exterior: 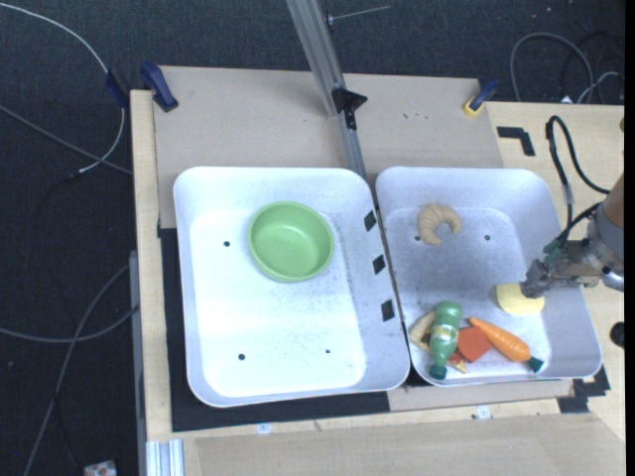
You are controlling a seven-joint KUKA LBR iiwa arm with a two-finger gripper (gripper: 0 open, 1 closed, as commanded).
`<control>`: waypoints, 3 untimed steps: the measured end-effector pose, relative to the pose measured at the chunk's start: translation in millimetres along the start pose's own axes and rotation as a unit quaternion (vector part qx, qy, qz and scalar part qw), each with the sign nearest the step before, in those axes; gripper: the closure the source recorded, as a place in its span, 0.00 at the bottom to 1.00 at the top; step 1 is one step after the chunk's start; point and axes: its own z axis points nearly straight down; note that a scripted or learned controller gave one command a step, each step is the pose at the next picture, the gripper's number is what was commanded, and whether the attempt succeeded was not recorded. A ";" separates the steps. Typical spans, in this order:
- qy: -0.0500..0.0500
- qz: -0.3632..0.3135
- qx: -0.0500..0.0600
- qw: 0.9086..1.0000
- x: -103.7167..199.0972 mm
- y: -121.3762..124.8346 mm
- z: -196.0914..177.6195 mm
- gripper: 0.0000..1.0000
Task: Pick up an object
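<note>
My gripper [541,278] reaches in from the right edge and sits low over the right bin [466,188], its tip touching the top of a pale yellow object [520,302]. An orange carrot [501,339] lies just below that. A green bottle-like toy [444,327] and a red piece [473,345] crowd the bin's front corner. A tan croissant [438,221] lies near the bin's back. In the left bin [213,296] stands a green bowl [290,241].
A metal pole [316,43] slants down from the top to the gap between the bins. Black cables [561,157] loop at the right behind the arm. Blue and yellow clamps [159,87] hold the bench board's back corners.
</note>
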 end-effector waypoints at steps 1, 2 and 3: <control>0.000 -0.002 -0.003 1.000 -0.1 2.5 -67.8 1.00; 0.000 -0.002 -0.001 1.000 -0.3 4.5 -123.8 1.00; 0.001 -0.004 0.000 1.000 50.0 15.7 -127.7 1.00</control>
